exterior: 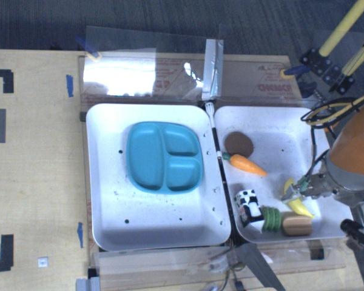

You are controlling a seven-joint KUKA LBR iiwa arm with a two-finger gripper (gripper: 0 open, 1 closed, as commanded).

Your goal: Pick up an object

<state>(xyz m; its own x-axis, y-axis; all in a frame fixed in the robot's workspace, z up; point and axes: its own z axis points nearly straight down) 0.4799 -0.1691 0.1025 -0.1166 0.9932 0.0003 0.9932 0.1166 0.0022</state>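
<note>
In the left white bin (109, 211) lies a blue plastic tray with three parts (165, 157). In the right white bin (273, 132) sit a brown round cookie (238, 143), an orange toy carrot (248, 165), a black and white toy cow (249, 206), a green toy (270, 219) and a tan toy bread (297, 225). A yellow toy banana (299, 206) lies just under the grey metal gripper (304, 187); I cannot tell how it is set.

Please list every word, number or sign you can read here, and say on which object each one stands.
Red print on the clear panel behind the bins: too blurred to read.
Fainter red print on the panel's left part: also unreadable.
Nothing readable on the toys or the blue tray.
</note>
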